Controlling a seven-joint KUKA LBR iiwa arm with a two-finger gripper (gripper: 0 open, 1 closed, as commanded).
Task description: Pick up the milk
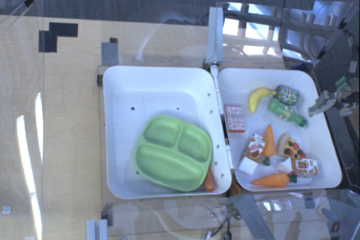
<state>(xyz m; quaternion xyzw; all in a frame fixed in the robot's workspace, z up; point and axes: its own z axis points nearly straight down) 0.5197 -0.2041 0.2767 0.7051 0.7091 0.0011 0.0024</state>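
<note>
The grey two-finger gripper [325, 104] is seen at the outer rim of the right-hand shallow white bin [323, 137], at the side from which the arm reaches in. Whether it is open or closed cannot be told at this size; nothing is seen held in it.

Closest to the gripper, just inward of it, a green plastic bottle [286, 112] is found lying on its side, with a green labelled can [287, 95] and a yellow toy banana [257, 98] beyond. The milk, taken to be the small white-and-brown carton [255, 150], is located well apart from the gripper, further into the bin and towards the camera. It lies tipped over, with an orange toy carrot [269, 140] touching its flank. A second carton of similar print [305, 166] lies nearer the gripper's side, beside a pizza-slice toy [291, 148]; which of the two is the milk cannot be settled with certainty. A small red-and-white box [234, 118] is noted against the far wall from the gripper.

The things appear to be scattered loosely, as if tipped in, so no upright grasp is offered. The approach is judged not yet begun. A crowded pick is expected, since the carrot may be caught together with the carton.

The left bin [124, 121], holding a green divided plate [173, 152], is not concerned.
</note>
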